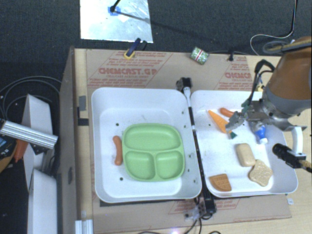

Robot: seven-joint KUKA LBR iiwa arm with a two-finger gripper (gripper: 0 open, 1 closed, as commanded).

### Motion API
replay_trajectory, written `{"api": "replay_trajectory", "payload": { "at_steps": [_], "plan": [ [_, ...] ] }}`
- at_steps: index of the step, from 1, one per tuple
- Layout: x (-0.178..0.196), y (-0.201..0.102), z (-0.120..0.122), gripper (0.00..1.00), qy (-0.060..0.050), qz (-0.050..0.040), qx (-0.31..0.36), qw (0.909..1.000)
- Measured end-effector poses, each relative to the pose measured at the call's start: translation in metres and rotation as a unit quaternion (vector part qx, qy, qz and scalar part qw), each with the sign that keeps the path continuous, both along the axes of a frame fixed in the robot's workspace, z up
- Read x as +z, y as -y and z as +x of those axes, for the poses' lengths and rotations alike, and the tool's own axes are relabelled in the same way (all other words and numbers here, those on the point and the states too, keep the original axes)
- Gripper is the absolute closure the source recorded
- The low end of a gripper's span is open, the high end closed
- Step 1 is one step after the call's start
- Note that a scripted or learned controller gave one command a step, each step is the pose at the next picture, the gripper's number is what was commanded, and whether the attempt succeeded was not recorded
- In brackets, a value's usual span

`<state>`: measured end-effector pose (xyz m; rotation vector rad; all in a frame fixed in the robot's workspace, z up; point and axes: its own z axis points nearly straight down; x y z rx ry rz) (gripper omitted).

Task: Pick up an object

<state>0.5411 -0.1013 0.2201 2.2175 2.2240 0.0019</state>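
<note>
Dark carpet runs all around your bench, and a brown printed board (146, 72) lies under two white bins, side by side. Up at twelve o'clock you've got a shiny metal sheet (116, 12) on the floor, and a small green roll (199, 55) sits on the board's far edge.

Count with me. Left bin (105, 130): two things. One green divided plate (154, 151) with three compartments sits at its centre, and one sausage (117, 150) lies at nine o'clock just beside that plate, on the bin floor, not in it.

Right bin (278, 189): five loose pieces. One orange carrot (217, 121) and one smaller orange piece (226, 112) lie near each other at ten o'clock. One pale bar (245, 155) rests close to centre. One rough tan chunk (261, 172) sits at five o'clock, just beside the bar. One brown cracker-like square (221, 182) lies at seven o'clock, near the front wall.

Your gripper (235, 123) comes in from three o'clock, low over the right bin, tips right beside the carrot's near end. Whether the jaws are parted or closed you cannot tell from here; nothing is visibly caught in them. A blue and white part (260, 133) shows just under the wrist.
</note>
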Motion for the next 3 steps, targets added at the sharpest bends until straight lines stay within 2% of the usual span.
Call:
{"api": "replay_trajectory", "payload": {
  "at_steps": [1, 2, 3],
  "plan": [
    [-0.042, 0.014, 0.061, 0.00, 0.000, -0.0001, 0.001, 1.0000],
    [-0.136, 0.004, 0.079, 0.00, 0.000, -0.0002, 0.001, 1.0000],
    [-0.125, 0.005, 0.080, 1.00, 0.001, -0.0003, 0.001, 1.0000]
  ]
}}
